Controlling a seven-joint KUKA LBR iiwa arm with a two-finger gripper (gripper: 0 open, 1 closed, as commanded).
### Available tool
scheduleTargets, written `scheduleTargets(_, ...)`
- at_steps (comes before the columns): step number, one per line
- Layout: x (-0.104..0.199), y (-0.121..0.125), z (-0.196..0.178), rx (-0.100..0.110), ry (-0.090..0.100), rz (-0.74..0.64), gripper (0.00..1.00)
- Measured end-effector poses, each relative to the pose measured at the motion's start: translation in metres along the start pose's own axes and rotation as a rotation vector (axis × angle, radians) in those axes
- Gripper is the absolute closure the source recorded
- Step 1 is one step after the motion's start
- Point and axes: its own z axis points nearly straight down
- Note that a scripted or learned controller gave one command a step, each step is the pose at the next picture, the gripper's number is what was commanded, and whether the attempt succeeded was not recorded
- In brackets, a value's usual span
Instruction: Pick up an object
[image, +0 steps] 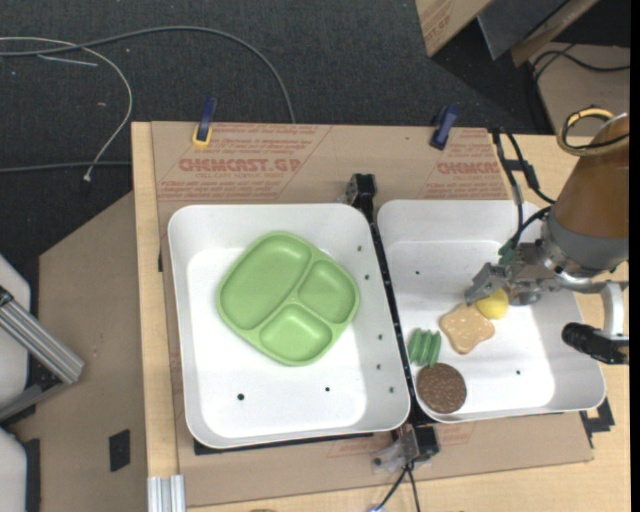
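In the right bin (560, 385) lie several small food items. A yellow rounded piece (492, 307) sits near the bin's middle, partly covered by my gripper (498, 286), which hovers right over its upper edge. A tan toast-shaped slice (467, 329) touches the yellow piece on its lower left. Green bean pods (424, 346) lie left of the slice, and a brown round patty (441, 387) rests by the bin's front rim. The grey arm with its orange band (598, 195) comes in from the right.
A green divided plate (288, 297) lies in the left bin (200, 400). A black divider (385, 300) runs between the bins. Blue clamps (205, 120) (444, 127) pin the cardboard at the back. Cables (515, 170) trail along the right bin's far corner.
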Motion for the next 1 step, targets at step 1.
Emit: scheduleTargets(1, 0.0022, 0.0033, 0.0623, -0.002, 0.000, 0.000, 0.00)
